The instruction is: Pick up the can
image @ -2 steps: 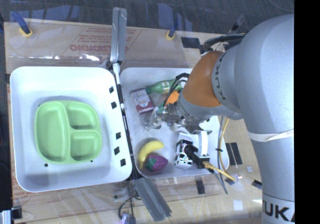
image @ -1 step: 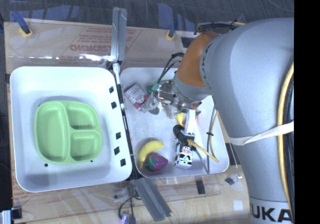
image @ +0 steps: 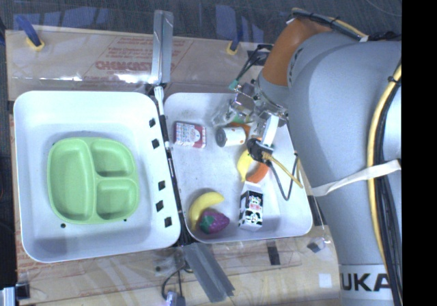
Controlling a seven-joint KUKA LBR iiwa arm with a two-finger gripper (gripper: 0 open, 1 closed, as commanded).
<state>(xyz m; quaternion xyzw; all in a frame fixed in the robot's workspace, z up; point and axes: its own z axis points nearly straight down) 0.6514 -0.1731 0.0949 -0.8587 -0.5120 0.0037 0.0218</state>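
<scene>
- Camera view: my claw (image: 235,115) hangs low over the far part of the right bin (image: 205,192); whether it is apart or together I cannot tell
- The can (image: 232,136) lies on its side right at my claw, near the bin's middle
- A small red and white carton (image: 189,134) lies to its left
- Left bin (image: 27,161) holds a green divided plate (image: 93,179)
</scene>
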